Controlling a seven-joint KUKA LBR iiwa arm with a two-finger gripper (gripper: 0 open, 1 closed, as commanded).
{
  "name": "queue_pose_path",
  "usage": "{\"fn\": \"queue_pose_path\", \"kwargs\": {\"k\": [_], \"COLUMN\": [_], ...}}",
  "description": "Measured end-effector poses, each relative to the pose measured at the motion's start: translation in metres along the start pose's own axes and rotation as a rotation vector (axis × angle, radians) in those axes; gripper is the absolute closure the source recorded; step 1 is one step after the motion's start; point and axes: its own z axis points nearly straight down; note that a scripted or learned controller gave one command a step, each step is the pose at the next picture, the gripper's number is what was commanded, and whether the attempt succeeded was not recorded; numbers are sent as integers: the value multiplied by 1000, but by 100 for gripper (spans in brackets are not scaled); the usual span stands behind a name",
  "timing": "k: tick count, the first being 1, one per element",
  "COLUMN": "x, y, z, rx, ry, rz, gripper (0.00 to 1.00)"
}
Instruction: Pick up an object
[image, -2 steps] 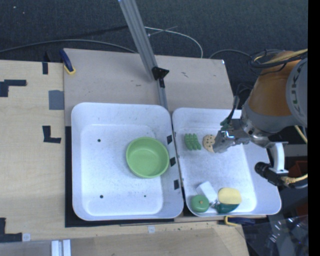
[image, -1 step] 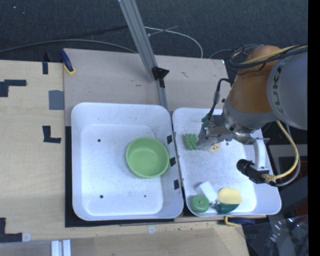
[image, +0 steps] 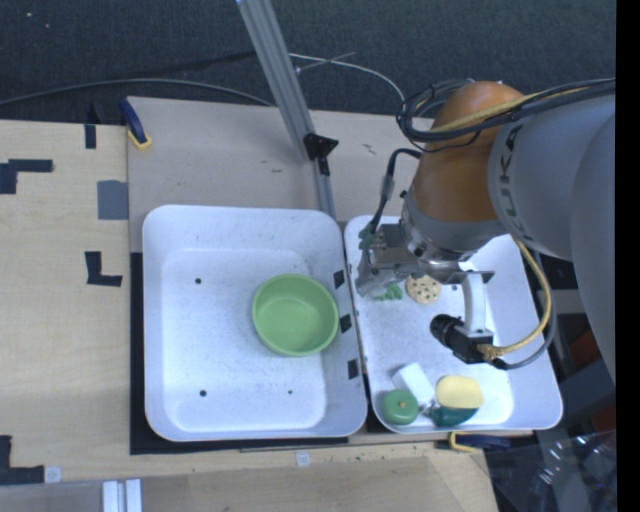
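My gripper hangs low over the far left part of the right bin, close to the wall between the two bins. A small green piece shows just beneath it, and a tan cookie with dark dots lies right beside it. In the near corner of the same bin are a white block, a round green object, a yellow object and a teal piece. A light green bowl sits upright in the left bin.
The arm's grey and orange wrist covers the far half of the right bin. A black fitting with a yellow cable hangs over the bin's middle. A slanted metal pole rises behind the bins.
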Motion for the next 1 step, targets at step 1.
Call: {"fn": "queue_pose_path", "kwargs": {"k": [1], "x": [55], "y": [7], "z": [6], "rx": [1], "ry": [-1], "rz": [1], "gripper": [100]}}
